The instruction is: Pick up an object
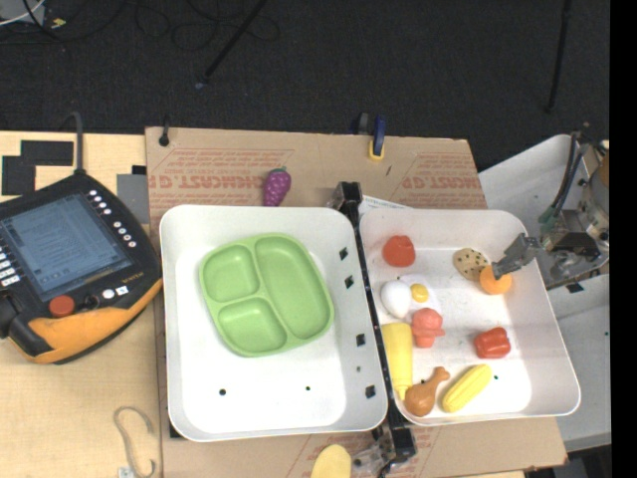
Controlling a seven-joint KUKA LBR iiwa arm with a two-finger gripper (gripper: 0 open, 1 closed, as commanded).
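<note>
At the right edge of the frame the jaws [518, 252] hang over the right white bin [557, 366], just beside a small round orange toy [495, 282] at mid-right; whether they are released or clenched, I cannot tell.

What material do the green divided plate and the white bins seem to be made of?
Green divided plate: probably molded plastic, with a smooth, slightly glossy surface, uniform colour and rounded compartment edges. White bins: likely thin formed plastic, with soft rounded rims and a satin sheen.
</note>
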